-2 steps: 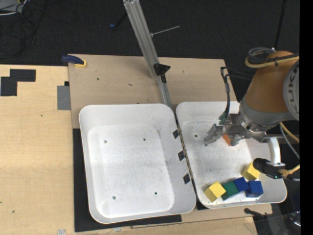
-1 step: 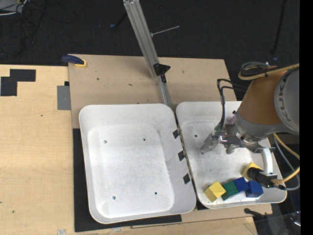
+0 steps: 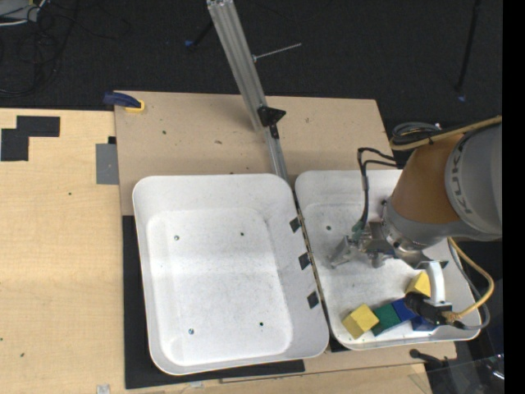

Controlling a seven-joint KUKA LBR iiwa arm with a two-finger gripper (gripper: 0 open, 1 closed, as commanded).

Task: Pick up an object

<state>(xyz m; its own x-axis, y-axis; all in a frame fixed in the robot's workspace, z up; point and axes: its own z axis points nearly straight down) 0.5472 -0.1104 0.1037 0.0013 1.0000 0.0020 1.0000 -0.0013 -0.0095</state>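
Two shallow white bins sit side by side on the plywood bench, their inner rims touching. Three black clips are spaced along that shared edge. The left bin has a rounded rim, and a black mat shows along its left and near sides. The right bin is where I am. My gripper is down low over its white floor, about the middle of the bin and just right of the shared rim. From this slant I cannot tell whether my jaws are wide or narrow, and I see nothing between them.

The things to pick lie in the near right corner of the right bin, apart from my gripper. A yellow block is nearest the shared rim, a green block touches its right side, and a blue block comes just after that. A smaller yellow piece sits above them, partly hidden by my wrist.

Bare bin floor lies open to my left and toward the far wall. An aluminium rail slants down from the far side to the bins' far rims. A blue and yellow clamp grips the far left corner of the bench.
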